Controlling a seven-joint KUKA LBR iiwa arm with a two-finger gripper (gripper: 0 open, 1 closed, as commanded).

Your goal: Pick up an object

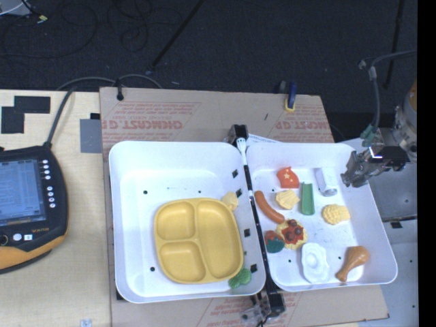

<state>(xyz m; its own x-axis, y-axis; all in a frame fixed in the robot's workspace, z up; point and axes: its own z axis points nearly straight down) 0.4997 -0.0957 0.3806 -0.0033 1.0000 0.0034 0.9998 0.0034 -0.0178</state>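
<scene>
The right bin (381, 223) holds several toy foods: a red tomato (287, 178), a sausage (268, 207), a green cucumber (307, 199), a silver can (325, 181), a corn piece (335, 214), a small pizza (293, 233), a fried egg (314, 260) and a drumstick (352, 261). My gripper (355, 169) hangs over the bin's right rim, to the right of the silver can, with nothing seen in it.
The left bin (129, 182) carries a yellow divided plate (197, 240), a green piece (240, 278) at its lower right and a small yellow piece (230, 199) above it. A teach pendant (27, 203) lies at the left on the bench.
</scene>
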